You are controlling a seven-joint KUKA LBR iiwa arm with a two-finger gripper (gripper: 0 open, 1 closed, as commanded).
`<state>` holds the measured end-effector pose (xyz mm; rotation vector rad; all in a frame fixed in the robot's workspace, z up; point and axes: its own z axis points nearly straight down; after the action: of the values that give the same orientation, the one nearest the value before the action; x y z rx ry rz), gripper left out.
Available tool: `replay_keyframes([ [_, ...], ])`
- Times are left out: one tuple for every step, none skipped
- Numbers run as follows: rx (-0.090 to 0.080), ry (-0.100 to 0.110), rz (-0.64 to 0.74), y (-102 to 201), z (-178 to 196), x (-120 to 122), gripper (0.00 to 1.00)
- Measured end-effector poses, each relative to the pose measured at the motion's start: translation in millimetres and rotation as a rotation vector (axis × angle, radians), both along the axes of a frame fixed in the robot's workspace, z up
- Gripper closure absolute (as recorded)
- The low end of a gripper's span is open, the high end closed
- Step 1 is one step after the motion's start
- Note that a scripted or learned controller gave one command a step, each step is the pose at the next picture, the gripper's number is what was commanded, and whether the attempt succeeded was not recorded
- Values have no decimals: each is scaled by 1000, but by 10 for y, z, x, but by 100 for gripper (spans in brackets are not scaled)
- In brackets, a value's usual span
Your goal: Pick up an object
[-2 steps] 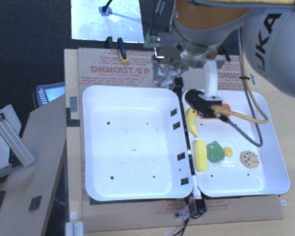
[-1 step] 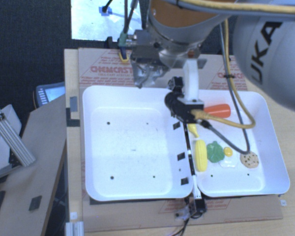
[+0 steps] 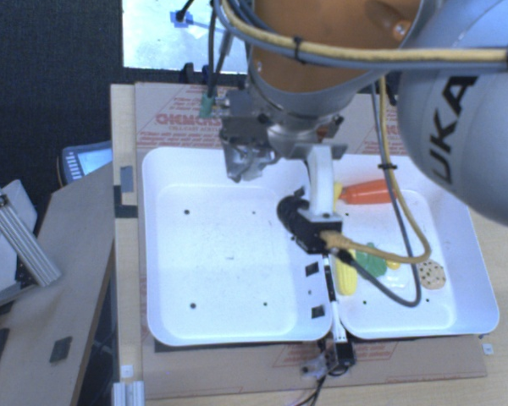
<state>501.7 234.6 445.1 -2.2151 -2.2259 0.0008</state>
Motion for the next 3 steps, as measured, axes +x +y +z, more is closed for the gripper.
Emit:
replay_keyframes([
  [0, -6, -6, -9, -96, 628, 100],
  [5, -11, 0, -2, 779, 387, 100],
  [-3, 3, -4, -5, 60, 410, 100],
])
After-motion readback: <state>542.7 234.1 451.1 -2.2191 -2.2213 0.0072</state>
